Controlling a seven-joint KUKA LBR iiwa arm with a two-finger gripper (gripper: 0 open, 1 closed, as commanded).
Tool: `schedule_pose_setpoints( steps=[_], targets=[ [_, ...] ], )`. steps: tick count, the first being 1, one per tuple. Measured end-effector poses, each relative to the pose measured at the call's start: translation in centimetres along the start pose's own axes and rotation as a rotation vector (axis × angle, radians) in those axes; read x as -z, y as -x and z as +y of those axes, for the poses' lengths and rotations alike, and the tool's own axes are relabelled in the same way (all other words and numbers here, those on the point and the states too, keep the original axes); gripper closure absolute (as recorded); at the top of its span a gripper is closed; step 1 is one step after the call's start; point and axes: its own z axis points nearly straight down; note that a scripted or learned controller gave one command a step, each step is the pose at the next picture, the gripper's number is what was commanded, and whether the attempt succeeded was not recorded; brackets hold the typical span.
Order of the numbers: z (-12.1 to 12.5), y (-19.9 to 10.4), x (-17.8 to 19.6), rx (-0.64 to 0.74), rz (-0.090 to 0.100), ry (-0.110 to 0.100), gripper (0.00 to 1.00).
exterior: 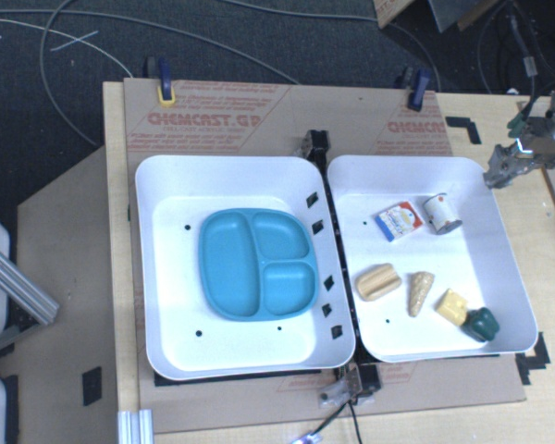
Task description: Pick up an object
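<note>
Bins: two, left [157, 248], right [499, 248].
Left bin: one blue tray [257, 263].
Right bin: six small objects.
Gripper [511, 160]: right edge of frame, state unclear.

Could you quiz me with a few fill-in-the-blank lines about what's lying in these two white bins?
1. The blue plastic divided plate lies in the ____ white bin.
2. That plate has ____ compartments.
3. The small white can lies in the ____ white bin, beside the little blue, red and white packet.
4. The dark green lump touches a pale ____ block.

Missing words: left; three; right; yellow
</note>
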Motion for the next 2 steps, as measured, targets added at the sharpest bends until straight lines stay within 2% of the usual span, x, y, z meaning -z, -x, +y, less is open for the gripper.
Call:
schedule_pose_setpoints(
  steps=[1,2],
  targets=[
    [-1.8,-5.6,-1.2,0.002,0.004,-0.007,1.0],
    [-2.4,-10.8,-2.5,0.002,0.003,-0.007,1.0]
  ],
)
